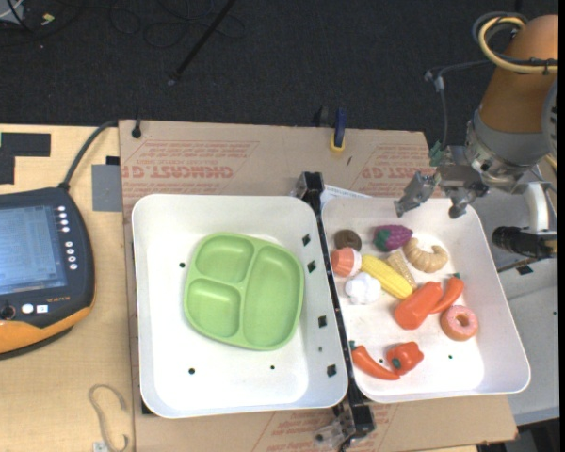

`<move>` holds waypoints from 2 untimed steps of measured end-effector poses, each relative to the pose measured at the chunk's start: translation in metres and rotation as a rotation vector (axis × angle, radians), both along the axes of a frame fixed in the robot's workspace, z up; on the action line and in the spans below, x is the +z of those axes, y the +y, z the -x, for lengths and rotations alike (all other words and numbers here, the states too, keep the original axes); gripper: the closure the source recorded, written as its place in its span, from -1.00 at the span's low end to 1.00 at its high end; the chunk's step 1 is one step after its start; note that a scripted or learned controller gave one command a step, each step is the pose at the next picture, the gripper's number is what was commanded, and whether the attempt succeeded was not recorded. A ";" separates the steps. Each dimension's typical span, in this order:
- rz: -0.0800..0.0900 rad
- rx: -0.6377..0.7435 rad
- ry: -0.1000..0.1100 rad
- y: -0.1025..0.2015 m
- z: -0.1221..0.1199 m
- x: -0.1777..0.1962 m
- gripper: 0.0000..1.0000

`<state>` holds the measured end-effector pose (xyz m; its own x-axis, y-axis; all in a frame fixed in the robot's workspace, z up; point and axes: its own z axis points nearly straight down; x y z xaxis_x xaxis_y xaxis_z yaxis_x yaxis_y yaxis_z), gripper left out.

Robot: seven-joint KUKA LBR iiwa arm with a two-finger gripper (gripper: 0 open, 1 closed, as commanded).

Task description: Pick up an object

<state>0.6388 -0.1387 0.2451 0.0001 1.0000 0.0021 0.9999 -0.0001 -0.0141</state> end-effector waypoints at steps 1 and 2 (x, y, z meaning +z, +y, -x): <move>0.002 0.002 -0.013 0.000 -0.002 0.008 -1.00; 0.002 0.003 -0.008 -0.001 -0.012 -0.045 -1.00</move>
<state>0.6507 -0.1395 0.1998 -0.0031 1.0000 0.0005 1.0000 0.0032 -0.0060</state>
